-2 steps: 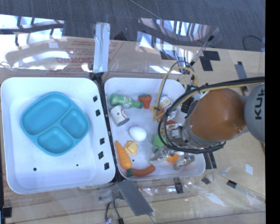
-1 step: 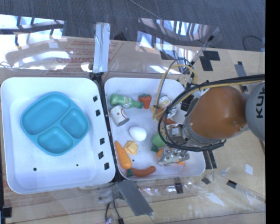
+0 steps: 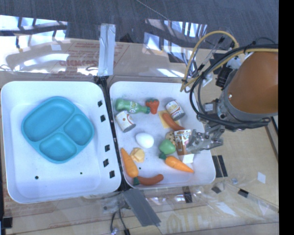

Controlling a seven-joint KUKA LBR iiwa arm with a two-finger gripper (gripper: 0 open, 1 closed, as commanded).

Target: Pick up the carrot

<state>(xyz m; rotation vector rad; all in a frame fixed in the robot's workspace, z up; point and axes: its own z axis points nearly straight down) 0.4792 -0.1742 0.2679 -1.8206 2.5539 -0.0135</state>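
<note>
Arm wrist over the right bin (image 3: pixel 206 89), gripper (image 3: pixel 202 142) low at its right side.
Finger state cannot be told. The carrot (image 3: pixel 178 164), orange and tapered with a green top, lies just beside the gripper, near the bin's front right corner. The arm enters from the right, its orange band (image 3: pixel 257 82) uppermost.

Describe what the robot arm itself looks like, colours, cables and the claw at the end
The arm is bulky and rounded, with a broad glossy orange band over a grey body. Yellow and black cables loop in arcs from its upper side. At its tip sits a small metallic grey claw, much slimmer than the arm.
</note>
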